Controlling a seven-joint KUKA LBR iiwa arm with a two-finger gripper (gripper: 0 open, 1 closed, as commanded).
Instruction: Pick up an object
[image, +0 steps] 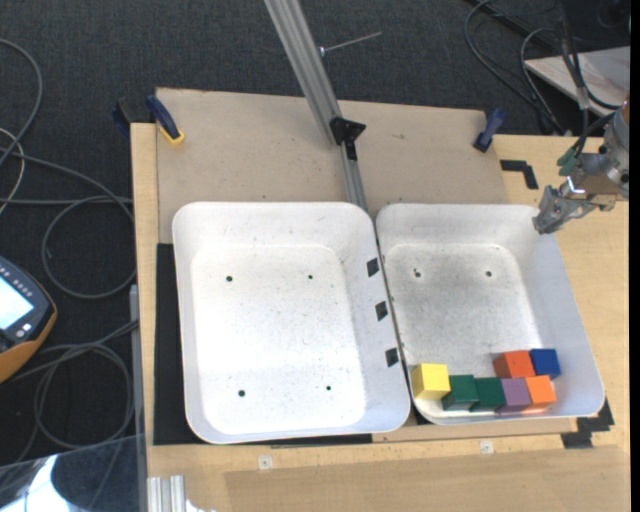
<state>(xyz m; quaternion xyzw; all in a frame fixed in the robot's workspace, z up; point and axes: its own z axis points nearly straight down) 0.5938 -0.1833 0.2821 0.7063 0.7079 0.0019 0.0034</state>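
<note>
claw (549, 218) small, blurred | arm cut off | blocks (487, 385) overlapping

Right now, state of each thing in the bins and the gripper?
gripper: above right bin's top right corner, holding nothing visible
right bin: blocks clustered along its near edge
left bin: no objects inside
yellow block: resting at cluster's left end
blue block: resting at cluster's right end

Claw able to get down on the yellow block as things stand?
Probably yes. The yellow block sits at the left end of the cluster, open above and to its left; the claw hangs over the right bin's far corner.
</note>
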